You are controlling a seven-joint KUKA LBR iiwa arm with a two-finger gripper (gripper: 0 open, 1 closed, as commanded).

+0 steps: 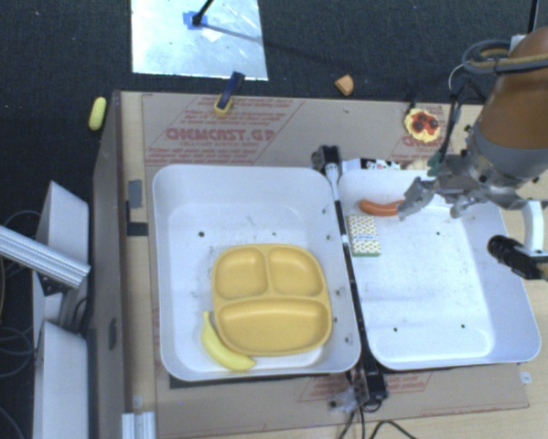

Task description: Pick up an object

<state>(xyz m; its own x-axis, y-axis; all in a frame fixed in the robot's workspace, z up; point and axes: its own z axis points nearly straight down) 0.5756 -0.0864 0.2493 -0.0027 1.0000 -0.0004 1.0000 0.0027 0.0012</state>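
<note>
An orange-red toy sausage (378,208) lies at the back left of the right bin (456,337). Just in front of it sits a small dotted, green-edged block (364,234). My gripper (437,201) hangs over the back of the right bin, open, with its fingers spread. Its left fingertip (411,201) is right at the sausage's right end; nothing sits between the fingers. In the left bin (182,245) a yellow divided plate (272,298) has a toy banana (220,346) along its front left edge.
A toy pizza (424,123) and a small orange piece (345,84) lie behind the bins. A blue-and-yellow clip (228,91) sits at the cardboard's back edge. A black fitting (519,254) juts over the right bin's right rim. The bins' shared wall (342,245) runs beside the block.
</note>
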